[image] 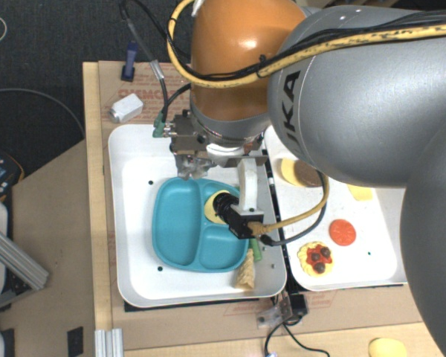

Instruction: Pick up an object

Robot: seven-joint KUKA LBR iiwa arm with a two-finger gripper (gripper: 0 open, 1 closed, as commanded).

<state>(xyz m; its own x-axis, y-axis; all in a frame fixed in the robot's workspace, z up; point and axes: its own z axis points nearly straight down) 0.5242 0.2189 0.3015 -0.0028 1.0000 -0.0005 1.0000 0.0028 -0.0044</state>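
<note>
I see the arm coming in from the right side and covering most of the upper part of the view, with its orange band above the wrist. The gripper hangs over the left bin, near the far edge of that bin, just above the far rim of a blue divided plate. The wrist body hides the fingers from me, so I cannot tell if they are released or clenched, and I see no object between them.

The blue divided plate lies in the middle of the left bin, toward its right side. A yellow round piece rests in the far right compartment of the plate, and a black part of the arm's cabling is partly in front of it. At the near right corner of the left bin, a small tan object lies against the near right edge of the plate, with a thin green piece just above it.

In the right bin there are more objects. An orange round item lies near the middle. A small yellow piece with dark spots is near the near edge, to the left of the orange one. A brown and yellow round thing sits at the far left corner, partly under the arm. A yellow flat piece is close to the arm's edge.
</note>
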